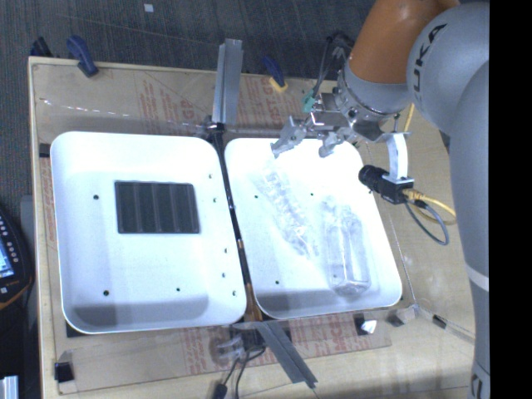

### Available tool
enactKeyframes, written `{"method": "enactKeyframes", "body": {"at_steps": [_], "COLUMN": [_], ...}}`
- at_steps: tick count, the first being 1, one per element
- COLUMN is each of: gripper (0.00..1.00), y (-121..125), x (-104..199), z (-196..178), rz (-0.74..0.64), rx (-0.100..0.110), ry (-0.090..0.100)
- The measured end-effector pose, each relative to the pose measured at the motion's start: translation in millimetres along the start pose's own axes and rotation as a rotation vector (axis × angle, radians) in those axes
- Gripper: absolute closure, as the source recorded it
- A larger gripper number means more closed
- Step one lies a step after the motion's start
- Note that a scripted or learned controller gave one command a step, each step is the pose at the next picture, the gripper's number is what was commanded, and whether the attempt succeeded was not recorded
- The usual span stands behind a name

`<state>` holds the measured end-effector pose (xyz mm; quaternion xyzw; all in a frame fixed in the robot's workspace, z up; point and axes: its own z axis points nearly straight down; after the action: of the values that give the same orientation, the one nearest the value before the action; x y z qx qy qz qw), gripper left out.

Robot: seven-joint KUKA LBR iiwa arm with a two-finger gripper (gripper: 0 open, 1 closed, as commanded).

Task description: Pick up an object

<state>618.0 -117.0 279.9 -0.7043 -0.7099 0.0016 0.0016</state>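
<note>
In the right bin (378, 302) lie two clear plastic things. A clear bottle (347, 248) lies lengthwise near the bin's right side. A crinkled clear plastic tray or wrapper (287, 208) stretches diagonally across the bin's middle. My gripper (307, 143) hangs over the far edge of the right bin, above and behind both things. Its two grey fingers are spread apart, open, with nothing between them.
The left bin (75, 298) holds a dark grey ribbed rectangular block (157, 207) near its middle. A metal divider post (225, 81) stands between the bins at the back. Blue clamps (83, 56) sit along the bench's far edge. A yellow cable (432, 210) runs right of the right bin.
</note>
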Motion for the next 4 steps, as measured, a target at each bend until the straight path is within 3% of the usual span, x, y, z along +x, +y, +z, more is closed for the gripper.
{"method": "enactKeyframes", "body": {"at_steps": [1,2,3,4], "gripper": [0.0,0.0,0.0,0.0], "y": [-57.8,-101.5,-62.6,-73.3], "x": [7.7,-21.7,-75.1,-47.0], "z": [63.9,139.8,131.0,40.1], "rz": [0.229,0.304,0.265,0.304], "rx": [0.002,0.001,-0.002,-0.003], "ry": [0.0,0.001,0.001,0.001]}}
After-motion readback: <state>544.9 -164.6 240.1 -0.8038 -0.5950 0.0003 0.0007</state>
